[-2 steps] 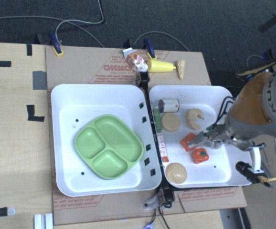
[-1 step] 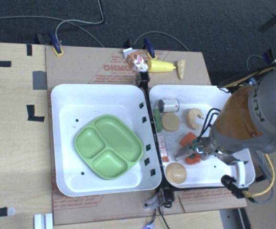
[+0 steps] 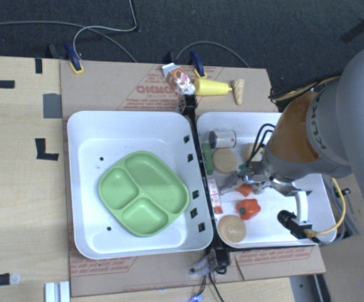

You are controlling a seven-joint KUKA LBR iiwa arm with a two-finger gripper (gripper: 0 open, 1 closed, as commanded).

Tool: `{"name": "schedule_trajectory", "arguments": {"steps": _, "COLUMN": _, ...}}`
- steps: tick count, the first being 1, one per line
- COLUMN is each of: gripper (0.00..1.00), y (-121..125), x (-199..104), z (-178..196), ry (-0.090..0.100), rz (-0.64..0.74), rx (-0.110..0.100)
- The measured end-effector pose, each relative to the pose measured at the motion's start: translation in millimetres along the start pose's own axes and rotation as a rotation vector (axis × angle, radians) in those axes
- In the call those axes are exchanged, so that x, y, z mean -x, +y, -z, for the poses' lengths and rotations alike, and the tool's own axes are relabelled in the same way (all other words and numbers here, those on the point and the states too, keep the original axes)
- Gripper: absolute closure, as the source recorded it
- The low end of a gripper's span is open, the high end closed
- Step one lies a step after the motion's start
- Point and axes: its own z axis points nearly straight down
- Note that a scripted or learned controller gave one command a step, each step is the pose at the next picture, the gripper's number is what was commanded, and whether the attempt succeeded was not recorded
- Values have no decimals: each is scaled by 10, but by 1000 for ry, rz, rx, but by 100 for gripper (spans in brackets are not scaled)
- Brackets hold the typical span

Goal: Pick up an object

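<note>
In the right bin (image 3: pixel 267 119) my gripper (image 3: pixel 248 180) reaches down among the small objects, its tip low over the bin floor. A red pepper-like toy (image 3: pixel 249 209) lies just below it. A tan round piece (image 3: pixel 232 229) sits near the bin's front edge. A pale green round object (image 3: pixel 225 161) and a silver can (image 3: pixel 222 138) lie to the upper left of the gripper. An orange bit (image 3: pixel 245 190) shows right at the gripper's tip; whether it is gripped is hidden by the wrist.
The left bin (image 3: pixel 84 168) holds a green divided plate (image 3: pixel 143 192). Behind the bins on the cardboard lie a yellow banana-like toy (image 3: pixel 212 88) and a small packet (image 3: pixel 179 78). A black divider (image 3: pixel 199 168) runs between the bins. The grey arm (image 3: pixel 333 124) covers the right bin's right side.
</note>
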Motion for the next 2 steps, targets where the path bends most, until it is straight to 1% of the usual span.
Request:
{"name": "schedule_trajectory", "arguments": {"steps": 1, "gripper": 100, "y": -1, "x": 10, "z": 98, "ry": -3, "rz": -1, "rx": 1}}
{"name": "schedule_trajectory", "arguments": {"steps": 2, "gripper": 0, "y": -1, "x": 11, "z": 97, "ry": -3, "rz": -1, "rx": 1}}
